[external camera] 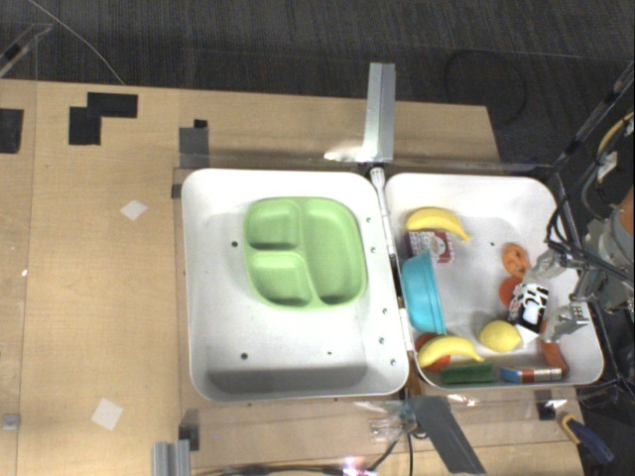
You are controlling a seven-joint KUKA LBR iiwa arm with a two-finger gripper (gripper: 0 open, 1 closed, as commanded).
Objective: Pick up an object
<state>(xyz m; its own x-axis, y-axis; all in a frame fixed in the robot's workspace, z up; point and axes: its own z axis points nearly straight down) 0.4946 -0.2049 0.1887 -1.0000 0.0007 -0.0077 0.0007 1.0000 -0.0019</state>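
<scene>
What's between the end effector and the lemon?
Nothing visible. The end effector sits at the right bin's right edge, beside the black-and-white toy; the lemon lies just left and below it, uncovered.

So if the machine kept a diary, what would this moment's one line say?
stage: reaching | pincer: open, holding nothing, over right bin | nearest: black-and-white toy | left bin: green tray

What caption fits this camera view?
Gripper poised over the cluttered right bin; green divided plate sits in the left bin.
</scene>
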